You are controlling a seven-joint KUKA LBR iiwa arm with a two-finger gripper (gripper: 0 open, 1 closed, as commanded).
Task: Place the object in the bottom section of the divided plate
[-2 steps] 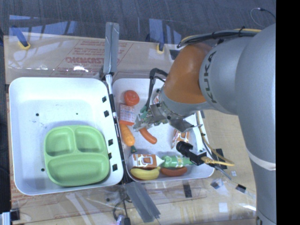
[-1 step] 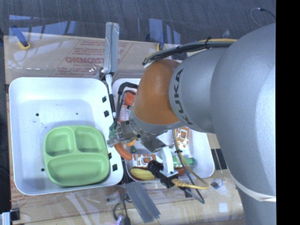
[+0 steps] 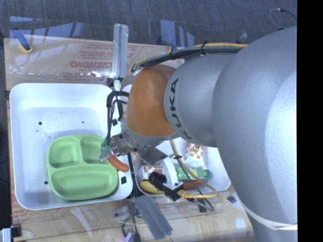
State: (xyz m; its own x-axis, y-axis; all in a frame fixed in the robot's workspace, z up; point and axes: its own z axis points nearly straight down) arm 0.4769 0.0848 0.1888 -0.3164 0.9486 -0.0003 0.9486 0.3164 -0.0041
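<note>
Camera view: green divided plate (image 3: 81, 168) in left bin (image 3: 30, 105).

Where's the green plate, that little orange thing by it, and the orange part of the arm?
Green plate (image 3: 81, 181), camera view, floor of its big bottom section.
Orange thing (image 3: 119, 164), camera view, its middle.
Orange band (image 3: 147, 105), camera view, middle of its rounded surface.
</note>
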